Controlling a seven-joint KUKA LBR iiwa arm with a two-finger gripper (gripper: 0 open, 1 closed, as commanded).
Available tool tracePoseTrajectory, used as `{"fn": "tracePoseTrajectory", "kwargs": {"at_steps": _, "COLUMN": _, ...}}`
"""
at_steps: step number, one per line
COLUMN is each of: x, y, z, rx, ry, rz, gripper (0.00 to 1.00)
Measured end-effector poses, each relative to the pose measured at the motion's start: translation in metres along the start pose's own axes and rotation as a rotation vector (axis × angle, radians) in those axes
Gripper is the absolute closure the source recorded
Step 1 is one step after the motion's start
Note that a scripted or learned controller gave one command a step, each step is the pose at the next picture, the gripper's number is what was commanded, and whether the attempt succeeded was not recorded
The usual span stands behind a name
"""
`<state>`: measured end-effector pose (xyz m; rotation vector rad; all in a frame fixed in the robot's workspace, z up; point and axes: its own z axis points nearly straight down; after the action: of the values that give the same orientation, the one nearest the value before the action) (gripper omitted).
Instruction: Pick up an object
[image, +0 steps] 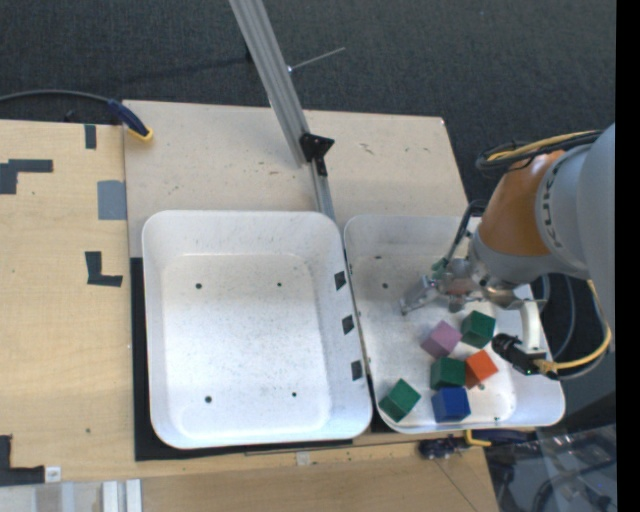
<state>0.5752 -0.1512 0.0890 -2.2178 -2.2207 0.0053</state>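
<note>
Hovering low over the right bin, the gripper is being held above bare floor, up and to the left of the cluster of blocks, with nothing being carried between its fingers; the jaws are being kept spread apart, as far as the slanted view allows. The approach step is judged to be in hand, since no block is being touched yet. The candidates are all being kept in the lower right part of that bin: a pink block is lying nearest the fingers, a green block is sitting just beside it to the right, an orange block and a darker green block are being pressed close together below, a blue block is resting near the front rim, and another green block is standing a little apart at the lower left. For the next move, a shift down and to the right is being called for, probably toward the pink block, with the fingers being lowered on either side of it before being closed; crowding by its neighbours is being judged the main risk. The left bin is being left out of the action. No brand, label or readable writing is being shown anywhere on the blocks, bins or arm.
</note>
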Motion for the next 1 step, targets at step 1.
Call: {"fn": "tracePoseTrajectory", "kwargs": {"at_steps": 1, "x": 0.0006, "y": 0.0007, "z": -0.0122, "rx": -0.002, "ry": 0.001, "rz": -0.001, "gripper": 1.00}}
